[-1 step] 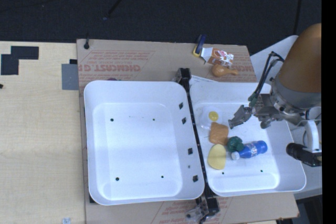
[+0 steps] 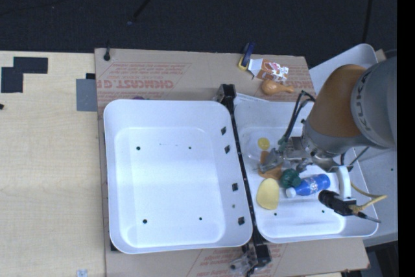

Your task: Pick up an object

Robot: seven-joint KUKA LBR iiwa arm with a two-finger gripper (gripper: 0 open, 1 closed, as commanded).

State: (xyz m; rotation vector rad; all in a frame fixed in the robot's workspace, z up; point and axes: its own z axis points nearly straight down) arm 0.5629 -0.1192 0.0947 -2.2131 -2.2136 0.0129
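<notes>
My gripper [image 2: 275, 164] is down inside the right bin [image 2: 305, 227], at its left middle, right over a cluster of small objects. An orange-brown piece [image 2: 271, 172] lies directly under the fingertips. A small yellow disc [image 2: 263, 143] lies just beyond it. A pale yellow lemon-like object [image 2: 268, 194] rests in front, near the divider. A dark green object [image 2: 290, 177] and a blue bottle with a white cap [image 2: 308, 185] lie to the right of the gripper. The view does not show whether anything sits between the fingers.
The left bin [image 2: 130, 120] stands beside the right one, parted by a black-clipped divider [image 2: 237, 159]. On the cardboard behind the bins lie an orange toy [image 2: 275, 87], a small red-and-white packet [image 2: 275, 69] and a blue-yellow clip [image 2: 246, 56].
</notes>
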